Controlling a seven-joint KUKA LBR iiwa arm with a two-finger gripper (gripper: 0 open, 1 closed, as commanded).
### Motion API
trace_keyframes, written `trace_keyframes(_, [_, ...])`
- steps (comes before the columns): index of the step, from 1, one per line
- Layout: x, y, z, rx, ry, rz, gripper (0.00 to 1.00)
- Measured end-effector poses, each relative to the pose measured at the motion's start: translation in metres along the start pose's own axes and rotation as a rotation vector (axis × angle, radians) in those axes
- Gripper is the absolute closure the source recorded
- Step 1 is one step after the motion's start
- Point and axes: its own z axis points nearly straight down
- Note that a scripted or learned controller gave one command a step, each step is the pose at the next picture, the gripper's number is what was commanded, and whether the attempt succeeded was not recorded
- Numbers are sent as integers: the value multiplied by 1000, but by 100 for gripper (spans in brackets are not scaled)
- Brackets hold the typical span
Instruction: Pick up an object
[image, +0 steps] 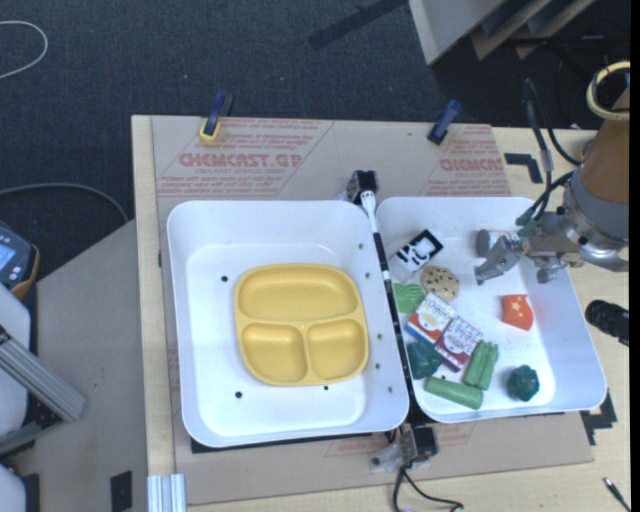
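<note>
Several small things lie in the right bin (585, 330), and the pincer (493, 256) hangs over that bin's upper middle, its grey fingers spread apart with nothing between them. The task names no single thing, so the nearest candidates matter most. The orange block (517, 312) sits just below and slightly to the right of the pincer in the camera view, alone on bare white floor, well apart from its neighbours. The cookie (439, 282) lies to the pincer's lower left, touching or nearly touching the red-and-white packets (445, 327) beneath it. Further down the bin, the green cylinder (481, 364) runs nearly upright in the view and a second green stick (453, 392) lies slantwise below it, with the dark green lump (522, 382) near the lower right corner. The left bin (200, 300) holds a yellow divided tray (300, 322), far from the arm. By my judgement the orange block is the easiest reach: a short move toward the near edge, then straight down, with room for both fingers
</note>
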Motion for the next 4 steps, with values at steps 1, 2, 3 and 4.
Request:
trace_keyframes(1, [0,2,-7,-14,-2,-3,0])
trace_keyframes(2, [3,12,43,-8,-1,-3,0])
trace_keyframes(3, [-6,9,101,-7,0,-1,0])
trace_keyframes(4, [-5,11,152,-15,0,-1,0])
